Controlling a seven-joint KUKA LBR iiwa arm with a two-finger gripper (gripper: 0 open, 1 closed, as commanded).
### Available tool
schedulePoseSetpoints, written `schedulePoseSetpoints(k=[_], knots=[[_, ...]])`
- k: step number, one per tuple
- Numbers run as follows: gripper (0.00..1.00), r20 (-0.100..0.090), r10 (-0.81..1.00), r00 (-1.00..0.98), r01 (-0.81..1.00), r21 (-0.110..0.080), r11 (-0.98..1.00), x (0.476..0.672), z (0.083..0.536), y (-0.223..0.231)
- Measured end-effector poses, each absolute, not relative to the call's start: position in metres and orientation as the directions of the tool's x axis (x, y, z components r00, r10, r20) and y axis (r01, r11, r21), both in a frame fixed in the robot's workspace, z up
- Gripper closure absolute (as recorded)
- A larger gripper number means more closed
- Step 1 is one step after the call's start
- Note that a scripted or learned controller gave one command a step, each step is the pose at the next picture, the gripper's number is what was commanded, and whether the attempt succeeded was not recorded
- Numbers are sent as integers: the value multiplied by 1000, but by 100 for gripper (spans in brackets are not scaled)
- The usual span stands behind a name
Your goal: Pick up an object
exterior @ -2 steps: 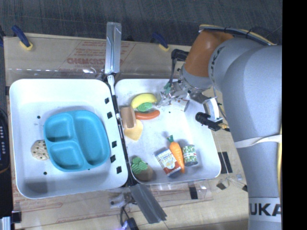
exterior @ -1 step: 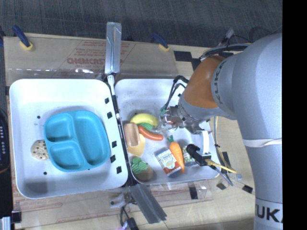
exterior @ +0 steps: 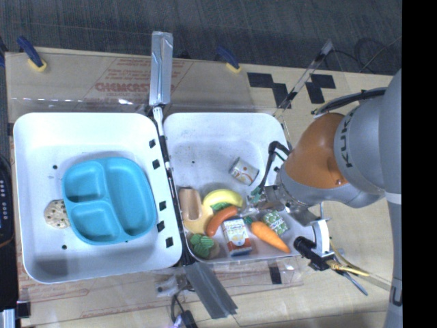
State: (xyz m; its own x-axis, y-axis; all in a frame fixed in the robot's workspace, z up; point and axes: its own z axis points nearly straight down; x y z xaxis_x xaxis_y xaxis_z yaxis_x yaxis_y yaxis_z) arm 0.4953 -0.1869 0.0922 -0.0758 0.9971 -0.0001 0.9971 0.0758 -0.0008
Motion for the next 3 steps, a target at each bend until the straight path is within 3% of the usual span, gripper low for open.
schedulePoseSetpoints(k=[1,2,3], knots=[[100,1,998,57,998,3,-57,553,203,-108],[0,0,998,62,998,-3,-62,551,200,-111],[0,1,1000,25,1000,0,-25,517,92,-118]])
